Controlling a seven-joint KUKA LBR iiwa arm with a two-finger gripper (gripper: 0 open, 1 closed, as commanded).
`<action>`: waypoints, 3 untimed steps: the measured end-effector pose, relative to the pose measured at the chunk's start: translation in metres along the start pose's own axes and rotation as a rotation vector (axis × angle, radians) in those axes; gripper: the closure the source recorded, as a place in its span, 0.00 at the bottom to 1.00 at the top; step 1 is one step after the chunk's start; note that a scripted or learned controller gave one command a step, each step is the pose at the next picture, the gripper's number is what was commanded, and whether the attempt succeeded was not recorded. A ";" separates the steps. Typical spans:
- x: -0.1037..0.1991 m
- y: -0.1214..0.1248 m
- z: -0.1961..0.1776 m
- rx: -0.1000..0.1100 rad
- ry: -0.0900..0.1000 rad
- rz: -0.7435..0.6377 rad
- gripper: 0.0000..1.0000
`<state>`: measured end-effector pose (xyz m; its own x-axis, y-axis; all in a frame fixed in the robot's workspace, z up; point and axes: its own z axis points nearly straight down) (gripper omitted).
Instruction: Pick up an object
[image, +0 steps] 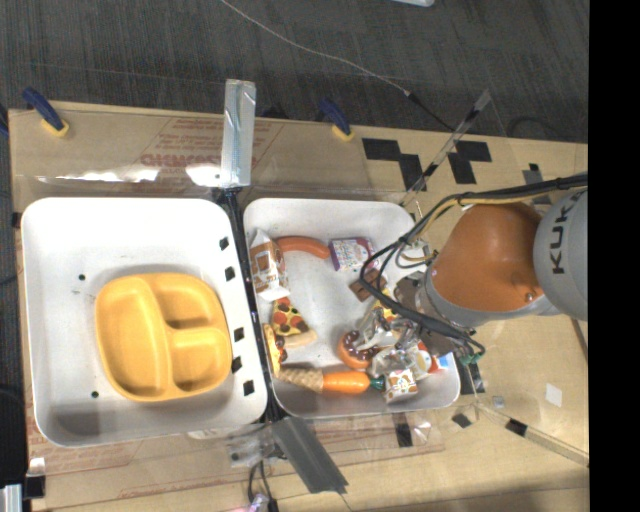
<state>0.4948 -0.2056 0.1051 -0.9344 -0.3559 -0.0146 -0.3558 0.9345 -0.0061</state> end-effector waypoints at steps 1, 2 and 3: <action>-0.118 0.038 0.012 -0.004 0.006 0.308 1.00; -0.136 0.054 -0.155 0.003 0.002 0.435 1.00; -0.058 0.084 -0.173 0.000 0.013 0.581 1.00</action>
<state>0.5166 -0.1066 0.2786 -0.9766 0.2150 -0.0033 0.2150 0.9766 -0.0011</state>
